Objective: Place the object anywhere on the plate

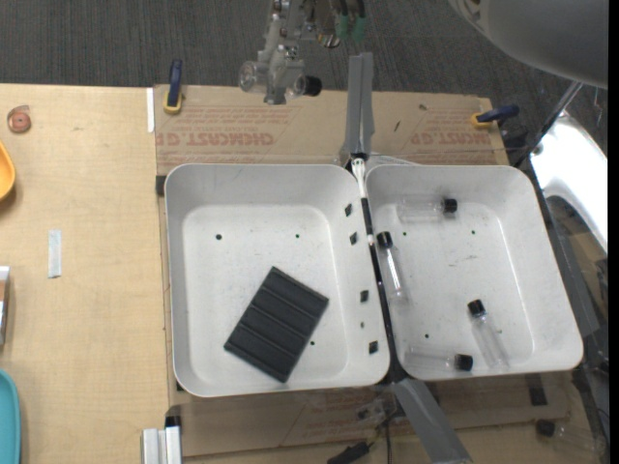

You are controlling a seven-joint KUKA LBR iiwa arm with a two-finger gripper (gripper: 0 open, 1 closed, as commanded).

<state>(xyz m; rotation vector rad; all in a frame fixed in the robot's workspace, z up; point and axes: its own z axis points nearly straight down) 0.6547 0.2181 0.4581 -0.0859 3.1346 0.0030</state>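
Up at the far side of the view, the vial [259,75] sits crosswise in the gripper [280,83]. The fingers are closed on its middle, so the clear body sticks out to the view's left and the black cap to the right. Its long axis runs nearly level across the view, with the cap end slightly lower. It hangs over the cardboard sheet [319,133] behind the left bin [174,259], beyond that bin's far rim

The plate [278,323], a dark ribbed rectangle, lies flat on the left bin's floor toward the near side, well apart from the held vial. Its long axis runs diagonally from near-left to far-right

In the right bin [551,259], four more capped vials lie on their sides. One [422,210] is near the far wall. One [390,264] lies along the wall shared with the left bin. One [486,334] is toward the near right. One [447,362] is close to the near wall

Two blue-and-yellow clamps [174,87] [493,116] grip the cardboard's far edge. The pale wooden surface [87,211] extends to the left, and the grey arm [542,8] enters at the top right
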